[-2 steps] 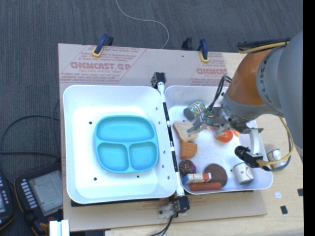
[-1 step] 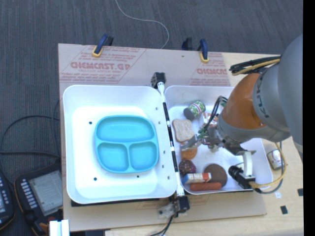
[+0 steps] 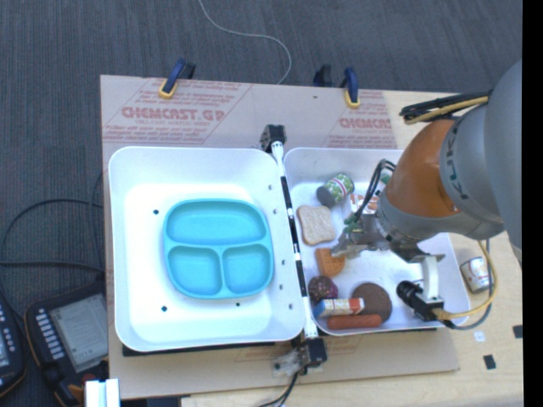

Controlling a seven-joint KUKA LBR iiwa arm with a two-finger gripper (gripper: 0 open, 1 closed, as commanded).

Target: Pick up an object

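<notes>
We see the arm reaching in from the right, its wrist low over the right bin (image 3: 458,253), and the gripper (image 3: 349,246) down among the toy food there. Its tip sits just above an orange wedge-shaped piece (image 3: 330,263), with a slice of toast (image 3: 316,224) just beside it to the upper left. Whether the gripper is spread or closed, and whether it has hold of anything, we cannot tell from this slanted look; the wrist hides too much.

The rest of that bin is crowded: a small can with a green label (image 3: 337,187) near the top, a dark round berry (image 3: 322,288), a brown cookie-like disc (image 3: 372,301), and a red sausage (image 3: 355,320) along the front wall. The left bin (image 3: 127,227) bears a blue divided tray (image 3: 219,248), its compartments bare.

We judge the task to be at the grasp stage: the approach looks done, but nothing appears raised off the bin floor. Closing, lifting, and showing the piece clear are left.
</notes>
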